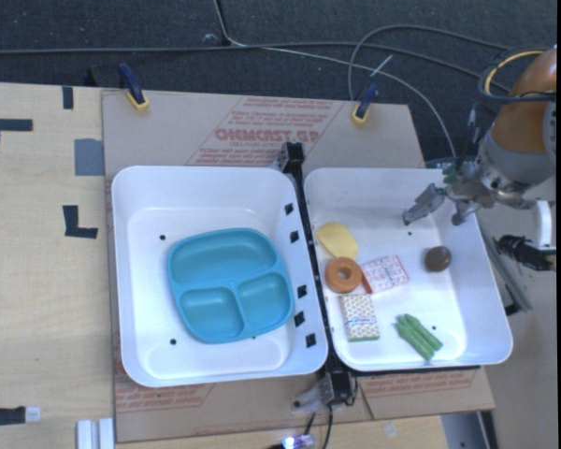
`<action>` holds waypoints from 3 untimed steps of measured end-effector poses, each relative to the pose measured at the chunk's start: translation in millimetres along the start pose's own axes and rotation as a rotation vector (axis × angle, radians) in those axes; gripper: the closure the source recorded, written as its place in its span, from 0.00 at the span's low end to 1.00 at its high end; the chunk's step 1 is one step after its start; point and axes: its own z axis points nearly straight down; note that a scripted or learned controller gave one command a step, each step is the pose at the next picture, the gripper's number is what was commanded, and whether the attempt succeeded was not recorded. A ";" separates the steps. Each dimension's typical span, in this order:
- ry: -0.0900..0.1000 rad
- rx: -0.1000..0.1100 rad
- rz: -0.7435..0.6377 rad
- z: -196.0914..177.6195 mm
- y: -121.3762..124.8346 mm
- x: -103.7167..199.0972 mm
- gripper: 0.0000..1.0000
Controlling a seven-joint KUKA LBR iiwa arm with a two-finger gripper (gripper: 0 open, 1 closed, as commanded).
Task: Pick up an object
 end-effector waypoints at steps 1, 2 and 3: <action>0.000 0.002 0.001 63.9 -1.7 -3.8 0.00; -0.002 -0.005 -0.001 49.4 0.1 -3.7 1.00; -0.002 -0.011 0.001 -14.7 2.2 -2.9 1.00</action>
